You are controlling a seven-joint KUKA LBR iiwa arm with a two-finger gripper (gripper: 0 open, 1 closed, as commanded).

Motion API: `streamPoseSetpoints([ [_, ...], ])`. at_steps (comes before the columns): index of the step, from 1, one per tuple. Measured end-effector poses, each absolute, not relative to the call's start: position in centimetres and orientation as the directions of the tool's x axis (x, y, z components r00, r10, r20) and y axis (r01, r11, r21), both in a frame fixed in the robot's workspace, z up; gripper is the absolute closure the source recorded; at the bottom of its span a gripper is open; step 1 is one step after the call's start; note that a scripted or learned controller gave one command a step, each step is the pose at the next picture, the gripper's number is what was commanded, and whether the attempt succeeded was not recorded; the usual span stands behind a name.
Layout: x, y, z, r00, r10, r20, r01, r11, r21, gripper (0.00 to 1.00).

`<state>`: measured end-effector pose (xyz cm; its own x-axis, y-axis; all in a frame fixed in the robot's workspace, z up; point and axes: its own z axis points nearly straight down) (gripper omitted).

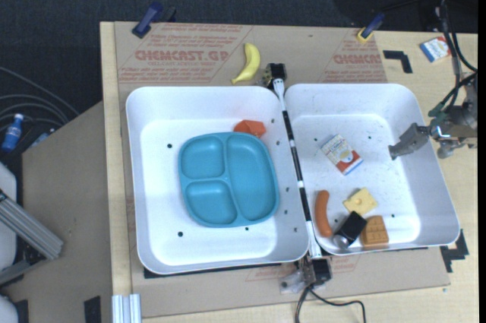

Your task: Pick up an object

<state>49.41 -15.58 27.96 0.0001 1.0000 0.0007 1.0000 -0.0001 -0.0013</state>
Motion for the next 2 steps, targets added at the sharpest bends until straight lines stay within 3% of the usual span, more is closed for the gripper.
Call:
streamPoseSetpoints([
  [1, 54.4, -15.6, 11.6, 0.000, 1.000, 0.002, 1.000, 0.000, -0.004, 0.00],
  [2, 60.1, -10.0, 8.4, -0.002, 1.000, 0.001, 1.000, 0.002, 0.000, 0.00],
])
